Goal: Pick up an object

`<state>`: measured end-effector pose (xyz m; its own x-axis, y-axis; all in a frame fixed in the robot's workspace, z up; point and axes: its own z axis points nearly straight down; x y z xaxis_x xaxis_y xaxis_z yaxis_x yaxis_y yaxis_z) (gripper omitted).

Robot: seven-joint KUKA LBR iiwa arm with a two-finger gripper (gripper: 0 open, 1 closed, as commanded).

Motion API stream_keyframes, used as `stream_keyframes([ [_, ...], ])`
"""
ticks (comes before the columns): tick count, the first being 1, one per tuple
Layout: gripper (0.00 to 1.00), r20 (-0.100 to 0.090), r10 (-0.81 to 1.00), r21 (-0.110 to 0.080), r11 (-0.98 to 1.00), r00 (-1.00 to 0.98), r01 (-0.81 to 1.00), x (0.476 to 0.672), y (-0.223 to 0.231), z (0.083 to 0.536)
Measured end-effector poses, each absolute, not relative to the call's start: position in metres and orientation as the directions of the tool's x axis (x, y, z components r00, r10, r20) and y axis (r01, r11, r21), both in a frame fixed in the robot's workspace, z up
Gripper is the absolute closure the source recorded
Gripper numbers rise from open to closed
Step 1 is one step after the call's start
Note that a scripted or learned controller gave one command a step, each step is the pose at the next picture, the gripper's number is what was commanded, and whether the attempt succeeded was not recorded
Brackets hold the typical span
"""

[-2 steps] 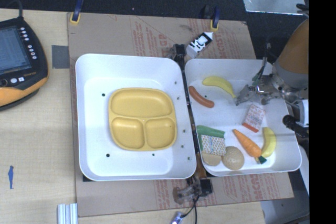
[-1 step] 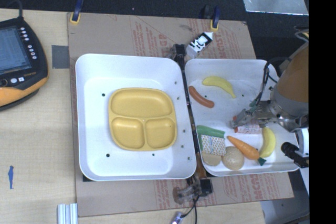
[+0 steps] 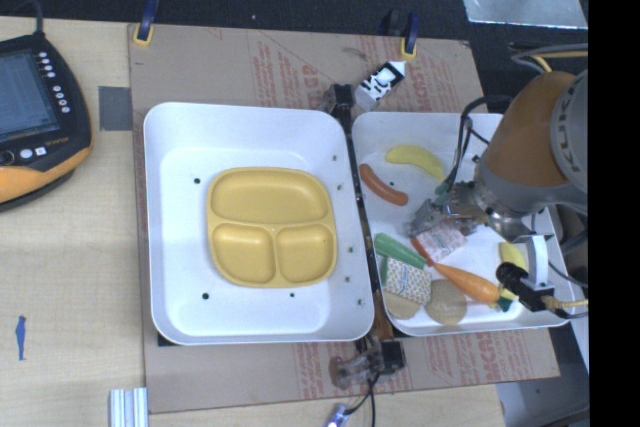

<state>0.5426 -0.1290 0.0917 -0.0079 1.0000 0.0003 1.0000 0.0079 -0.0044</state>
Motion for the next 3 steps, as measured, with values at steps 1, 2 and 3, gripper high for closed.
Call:
stream_keyframes([
  [1, 1.00, -0.001, 1.000, -0.006, 0.009, -0.009, 1.000, 0.543, -0.131, 0.102],
  [2, 1.00, 0.001, 1.000, -0.001, 0.004, -0.004, 1.000, 0.533, -0.087, 0.192],
  [3, 0.00, 0.001, 1.000, -0.003, 0.004, -0.004, 1.000, 0.532, -0.087, 0.192],
])
